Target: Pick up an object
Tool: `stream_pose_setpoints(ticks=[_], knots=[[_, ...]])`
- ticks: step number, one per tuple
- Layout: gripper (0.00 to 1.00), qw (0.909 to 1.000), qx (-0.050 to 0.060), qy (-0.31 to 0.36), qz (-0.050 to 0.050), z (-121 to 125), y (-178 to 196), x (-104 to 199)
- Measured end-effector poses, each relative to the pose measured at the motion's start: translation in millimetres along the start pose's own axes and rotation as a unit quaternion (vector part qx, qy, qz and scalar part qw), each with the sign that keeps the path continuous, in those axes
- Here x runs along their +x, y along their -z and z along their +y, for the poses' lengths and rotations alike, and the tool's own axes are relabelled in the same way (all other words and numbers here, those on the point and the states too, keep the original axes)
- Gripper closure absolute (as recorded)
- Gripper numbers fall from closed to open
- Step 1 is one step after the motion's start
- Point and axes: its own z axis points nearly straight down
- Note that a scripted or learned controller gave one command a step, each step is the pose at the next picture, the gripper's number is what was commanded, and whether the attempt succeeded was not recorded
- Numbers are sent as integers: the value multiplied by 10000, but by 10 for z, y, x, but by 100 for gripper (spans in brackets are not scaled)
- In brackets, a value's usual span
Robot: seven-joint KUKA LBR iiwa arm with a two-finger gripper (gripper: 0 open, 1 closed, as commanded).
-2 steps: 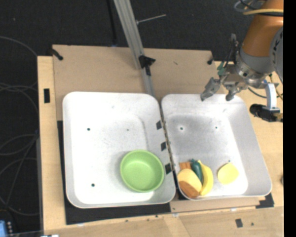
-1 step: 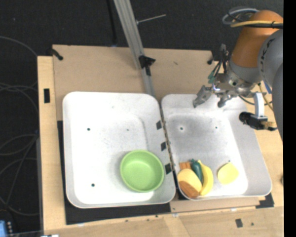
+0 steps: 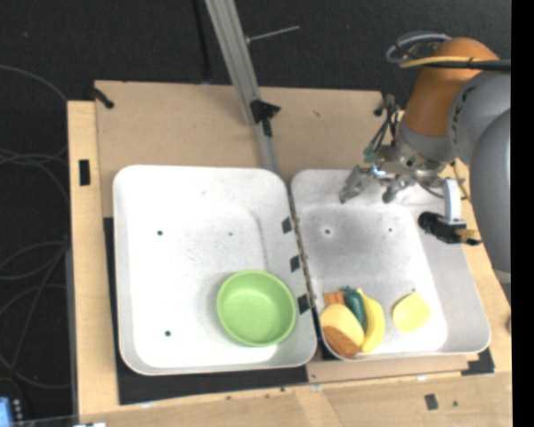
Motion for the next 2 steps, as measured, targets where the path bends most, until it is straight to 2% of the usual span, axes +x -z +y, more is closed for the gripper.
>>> stream_pose_setpoints(ticks=[1,2], knots=[[100,10000,-36,17,-25,16,153,-17],[100,10000,-29,-4,22,8,570,-31]])
